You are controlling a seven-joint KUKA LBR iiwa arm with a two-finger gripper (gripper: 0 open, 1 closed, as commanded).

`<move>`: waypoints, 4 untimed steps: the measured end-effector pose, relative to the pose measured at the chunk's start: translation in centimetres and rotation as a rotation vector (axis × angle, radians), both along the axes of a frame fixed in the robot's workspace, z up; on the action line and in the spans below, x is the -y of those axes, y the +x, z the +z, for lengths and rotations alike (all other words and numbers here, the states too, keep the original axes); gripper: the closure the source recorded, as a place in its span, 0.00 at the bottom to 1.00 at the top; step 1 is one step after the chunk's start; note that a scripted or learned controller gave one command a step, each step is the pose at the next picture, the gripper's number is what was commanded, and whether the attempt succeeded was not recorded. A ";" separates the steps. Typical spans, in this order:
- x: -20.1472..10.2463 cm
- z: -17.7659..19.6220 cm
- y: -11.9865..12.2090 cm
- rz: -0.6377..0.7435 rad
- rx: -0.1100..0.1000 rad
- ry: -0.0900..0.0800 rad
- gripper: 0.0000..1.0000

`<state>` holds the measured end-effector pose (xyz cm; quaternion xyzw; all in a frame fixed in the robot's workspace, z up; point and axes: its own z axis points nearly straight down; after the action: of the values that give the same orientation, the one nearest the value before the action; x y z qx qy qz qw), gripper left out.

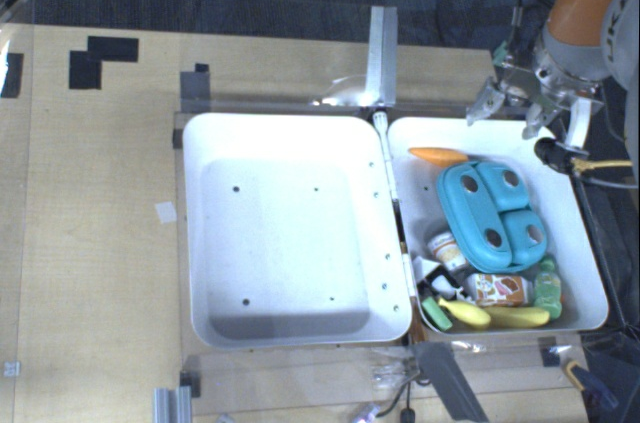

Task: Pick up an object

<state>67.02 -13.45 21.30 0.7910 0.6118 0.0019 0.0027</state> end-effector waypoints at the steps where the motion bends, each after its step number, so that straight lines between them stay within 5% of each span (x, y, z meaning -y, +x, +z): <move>1: -3.5 -9.5 0.0 -0.232 -0.002 0.003 0.00; 2: -1.3 -10.7 -1.9 -0.880 0.043 0.028 0.00; 3: 3.8 -6.1 -9.7 -1.057 -0.002 0.007 0.00; 4: 6.1 -4.1 -16.3 -1.095 -0.003 0.007 0.00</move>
<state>50.73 -19.52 17.19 0.9938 0.1108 0.0011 -0.0001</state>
